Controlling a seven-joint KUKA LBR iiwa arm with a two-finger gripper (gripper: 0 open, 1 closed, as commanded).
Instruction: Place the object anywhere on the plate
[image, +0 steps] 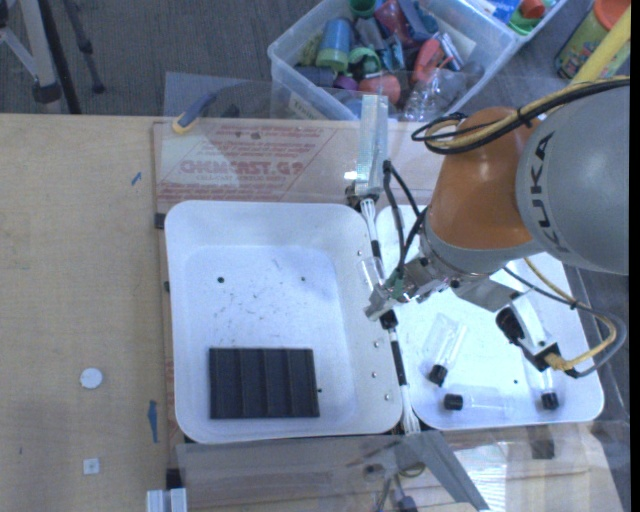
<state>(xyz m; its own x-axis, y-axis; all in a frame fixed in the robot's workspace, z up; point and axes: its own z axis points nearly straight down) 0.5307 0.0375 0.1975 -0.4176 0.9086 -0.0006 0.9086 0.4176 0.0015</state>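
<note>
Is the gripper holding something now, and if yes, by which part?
It cannot be told. The arm hides the gripper above the right bin; three clear tubes lie loose there.

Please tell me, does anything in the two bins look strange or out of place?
Mostly no. The left bin holds a dark ribbed plate lying flat, with small dark specks scattered above it. In the right bin, clear tubes lie at varied angles.

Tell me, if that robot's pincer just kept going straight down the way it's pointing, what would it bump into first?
Probably the white floor of the right bin, near the clear plastic tube with a black cap. The grey arm with its orange band hides the pincer itself, so depth is uncertain.
</note>
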